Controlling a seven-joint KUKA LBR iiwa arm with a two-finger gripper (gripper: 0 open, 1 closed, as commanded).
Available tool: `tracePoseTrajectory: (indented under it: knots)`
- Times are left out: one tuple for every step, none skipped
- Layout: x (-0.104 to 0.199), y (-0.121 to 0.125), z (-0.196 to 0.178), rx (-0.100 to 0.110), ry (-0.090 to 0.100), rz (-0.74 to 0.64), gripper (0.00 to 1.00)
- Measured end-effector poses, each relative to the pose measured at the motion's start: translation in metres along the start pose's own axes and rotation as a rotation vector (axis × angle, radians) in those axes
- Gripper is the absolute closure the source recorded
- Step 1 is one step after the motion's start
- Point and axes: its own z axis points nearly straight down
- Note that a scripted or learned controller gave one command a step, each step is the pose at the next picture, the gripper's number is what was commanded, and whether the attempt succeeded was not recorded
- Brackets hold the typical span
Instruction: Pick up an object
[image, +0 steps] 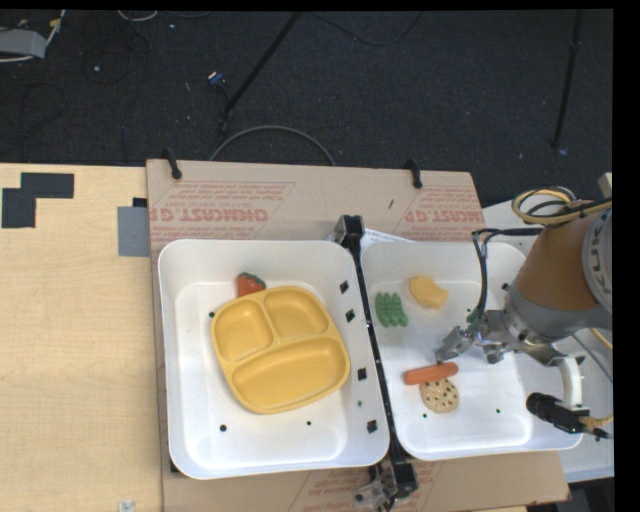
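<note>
Jaws (452, 347) low in the right bin (500, 435), pointing toward the view's left. Seemingly parted a little, with nothing between them, though too small and dark to say for certain: cannot tell.

Nearest candidate: an orange-red sausage (431, 374), just below and slightly left of the jaws in the view, close but apparently apart. Long axis nearly level across the view, tilted up a touch at its right end, so roughly in line with the jaws' reach rather than square to it. Probably needs a short drop toward the view's bottom and a wrist turn to close across the narrow width.

Just beneath the sausage, nearly touching it, a round speckled cookie (439, 397). Further up the bin, a yellow lump (428, 292) and, left of it, a green pod cluster (390, 309) near the divider (362, 330).

Wrist and grey arm (565, 285) entering from the right, bent down over the bin's right half, cables looped above.

Left bin (190, 420): yellow sectioned plate (280, 347), a small red-orange piece (250, 284) at its upper edge. Well apart, out of play.
</note>
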Motion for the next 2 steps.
tracePoseTrajectory:
  knots:
    - [0.001,0.000,0.007,-0.004,-0.001,0.001,0.00]
    - [0.000,0.000,-0.005,-0.006,-0.001,0.003,1.00]
